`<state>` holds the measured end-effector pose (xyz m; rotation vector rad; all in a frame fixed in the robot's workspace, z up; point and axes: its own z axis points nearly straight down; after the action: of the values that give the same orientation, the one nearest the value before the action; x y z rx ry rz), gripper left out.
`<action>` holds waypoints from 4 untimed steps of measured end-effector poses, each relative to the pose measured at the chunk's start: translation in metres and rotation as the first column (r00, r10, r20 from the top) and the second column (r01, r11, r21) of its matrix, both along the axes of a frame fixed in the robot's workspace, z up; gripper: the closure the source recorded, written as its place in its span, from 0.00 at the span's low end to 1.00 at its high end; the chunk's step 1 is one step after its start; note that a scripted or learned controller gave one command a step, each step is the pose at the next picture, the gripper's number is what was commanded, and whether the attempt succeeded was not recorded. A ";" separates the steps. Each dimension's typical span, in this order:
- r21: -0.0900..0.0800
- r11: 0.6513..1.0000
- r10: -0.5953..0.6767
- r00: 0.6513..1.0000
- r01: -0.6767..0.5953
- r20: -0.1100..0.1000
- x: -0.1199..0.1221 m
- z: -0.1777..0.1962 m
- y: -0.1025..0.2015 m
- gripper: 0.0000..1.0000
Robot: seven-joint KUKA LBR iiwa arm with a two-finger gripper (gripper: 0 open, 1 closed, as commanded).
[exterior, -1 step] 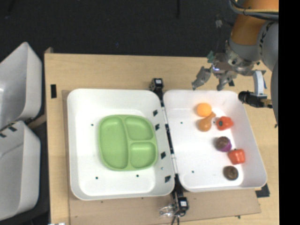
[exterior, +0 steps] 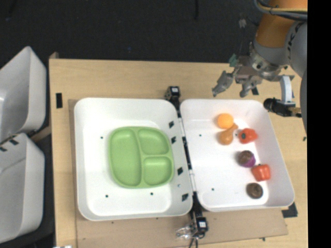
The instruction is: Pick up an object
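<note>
Six small rounded fruits and vegetables, probably plastic, sit in the right bin; one green three-part plate left; gripper spread wide, holding nothing.

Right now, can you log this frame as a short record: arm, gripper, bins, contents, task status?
arm: reaches in from the right, above the bench's far edge
gripper: fingers spread, nothing between them, beyond the right bin's far rim
left bin: green divided plate
right bin: orange ball, pear-shaped piece, red piece, purple piece, red block, brown piece
task status: nothing picked up
</note>
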<state>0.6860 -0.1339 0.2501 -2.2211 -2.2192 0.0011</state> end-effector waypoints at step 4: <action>-0.005 1.000 0.004 1.000 -0.004 0.001 -0.005 -0.142 -0.009 1.00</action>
<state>0.6813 -0.1429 0.1083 -2.2191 -2.2268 0.0053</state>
